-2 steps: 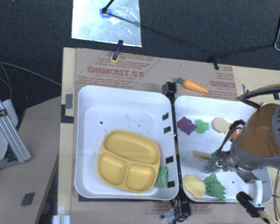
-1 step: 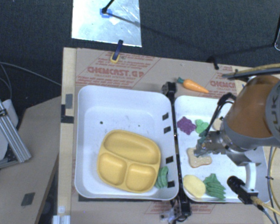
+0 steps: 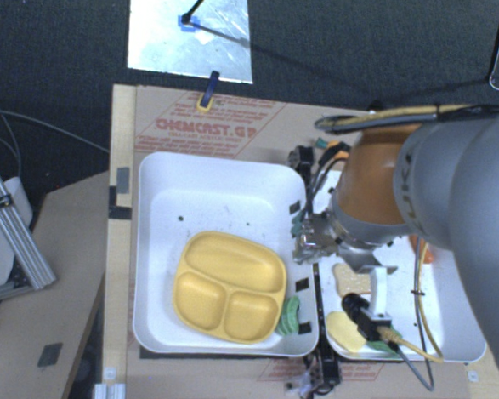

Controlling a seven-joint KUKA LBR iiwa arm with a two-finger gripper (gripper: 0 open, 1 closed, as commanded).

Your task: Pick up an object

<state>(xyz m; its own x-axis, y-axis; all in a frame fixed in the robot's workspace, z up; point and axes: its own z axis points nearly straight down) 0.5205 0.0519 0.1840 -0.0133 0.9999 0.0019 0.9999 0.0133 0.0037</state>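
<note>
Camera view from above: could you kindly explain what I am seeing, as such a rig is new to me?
One fixed camera looks down at a slant. The grey shape with the orange band is a robot arm reaching in from the right; its gripper hangs near the wall between two shallow white bins. The left bin holds a yellow divided plate with a small green thing beside it. A pale yellow piece lies in the right bin, by the arm. I cannot tell whether anything is held.
</note>
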